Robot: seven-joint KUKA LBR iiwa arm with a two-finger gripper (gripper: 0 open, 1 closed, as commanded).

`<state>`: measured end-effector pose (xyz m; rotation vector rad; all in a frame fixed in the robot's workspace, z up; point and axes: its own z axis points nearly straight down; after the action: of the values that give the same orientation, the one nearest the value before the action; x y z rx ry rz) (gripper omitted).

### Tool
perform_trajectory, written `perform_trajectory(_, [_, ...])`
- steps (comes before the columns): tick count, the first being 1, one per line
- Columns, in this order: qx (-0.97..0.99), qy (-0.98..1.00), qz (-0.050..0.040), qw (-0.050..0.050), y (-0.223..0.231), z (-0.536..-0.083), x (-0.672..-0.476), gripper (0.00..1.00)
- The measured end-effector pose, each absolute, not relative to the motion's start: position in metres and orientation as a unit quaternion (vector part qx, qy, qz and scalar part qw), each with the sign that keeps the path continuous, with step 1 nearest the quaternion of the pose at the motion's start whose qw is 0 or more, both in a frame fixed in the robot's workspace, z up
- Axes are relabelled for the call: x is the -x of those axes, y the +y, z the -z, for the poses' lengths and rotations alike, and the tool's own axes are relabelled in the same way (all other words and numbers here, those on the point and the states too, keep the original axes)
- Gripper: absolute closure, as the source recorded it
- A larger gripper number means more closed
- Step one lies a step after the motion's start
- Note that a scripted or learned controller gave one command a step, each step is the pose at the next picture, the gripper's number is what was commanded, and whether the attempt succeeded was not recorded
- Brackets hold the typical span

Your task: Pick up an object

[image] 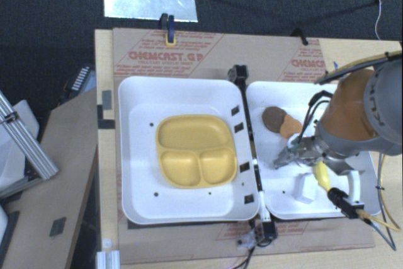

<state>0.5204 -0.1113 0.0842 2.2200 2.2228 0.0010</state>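
The big grey robot arm with the orange band [362, 113] is cut off by the right edge. It covers part of the right white bin [271, 198]. The metal gripper [291, 156] is small and blurry, and what it is doing is too hard to tell. A yellow stick-shaped thing [322, 176] is partly hidden under the arm. The small white block [304, 188] is too blurry to name.

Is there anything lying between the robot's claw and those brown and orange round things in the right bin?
Nothing visible does. The gripper hangs over bare white floor of the right bin, and the flat brown round piece with the orange round piece against it lies just beyond, with open floor between.
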Motion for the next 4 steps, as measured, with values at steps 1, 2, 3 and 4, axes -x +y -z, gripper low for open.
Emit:
perform_trajectory(1, [-0.707,0.707,-0.0010,0.003,-0.113,-0.096,-0.522,1.00])
perform_trajectory(2, [-0.706,0.708,-0.0020,0.003,-0.116,-0.160,-0.524,1.00])
perform_trajectory(3, [-0.705,0.709,-0.0023,0.003,-0.106,-0.212,-0.529,1.00])
perform_trajectory(4, [-0.705,0.709,-0.0017,0.003,-0.107,-0.250,-0.531,1.00])
